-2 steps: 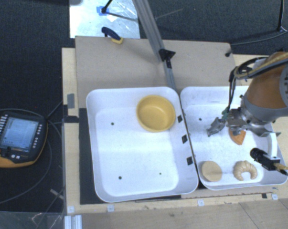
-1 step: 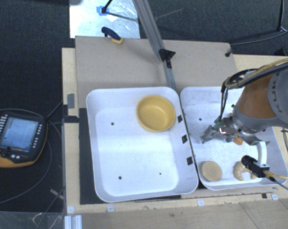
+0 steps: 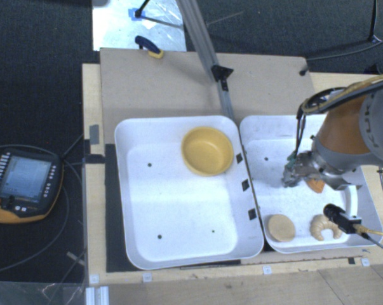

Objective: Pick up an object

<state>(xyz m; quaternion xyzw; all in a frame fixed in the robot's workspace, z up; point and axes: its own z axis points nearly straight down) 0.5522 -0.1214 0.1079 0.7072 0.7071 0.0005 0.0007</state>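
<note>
A yellow bowl (image 3: 208, 150) is sitting in the left bin (image 3: 140, 234). A cookie (image 3: 281, 227) and croissant (image 3: 324, 227) are lying in the right bin (image 3: 267, 129), near the tool (image 3: 293, 173).

Robotics lab, teach pendant (image 3: 23, 184) on carpet, 2 white bins (image 3: 178, 246)
</note>
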